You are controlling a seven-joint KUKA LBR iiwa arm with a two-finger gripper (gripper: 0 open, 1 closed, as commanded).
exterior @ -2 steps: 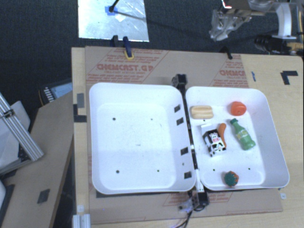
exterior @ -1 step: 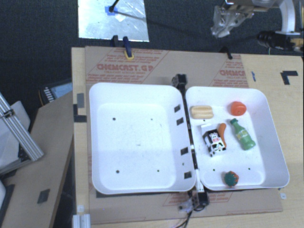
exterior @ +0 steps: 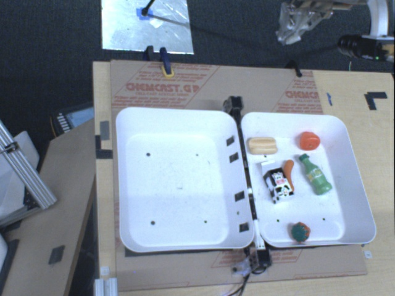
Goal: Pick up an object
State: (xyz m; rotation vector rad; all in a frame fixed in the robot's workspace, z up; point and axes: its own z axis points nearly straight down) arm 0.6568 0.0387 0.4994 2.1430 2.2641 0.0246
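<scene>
The right bin point(exterior: 352, 165) holds several small items: a tan bread roll point(exterior: 261, 145), a red-orange tomato point(exterior: 309, 140), a green bottle point(exterior: 315, 175), an orange carrot point(exterior: 288, 172), a black-and-white cow-patterned carton point(exterior: 279, 184) and a small red-and-green fruit point(exterior: 300, 231) near the front rim. My gripper point(exterior: 290, 32) hangs high at the top right, well beyond the bench's far edge and away from every item. Nothing shows between its fingers.
The left bin point(exterior: 129, 165) lies beside the right one, with a black hinge strip point(exterior: 244, 177) between them. A shiny metal sheet point(exterior: 147, 17) lies on the floor at the back left. An aluminium frame piece point(exterior: 24, 171) stands at the left edge.
</scene>
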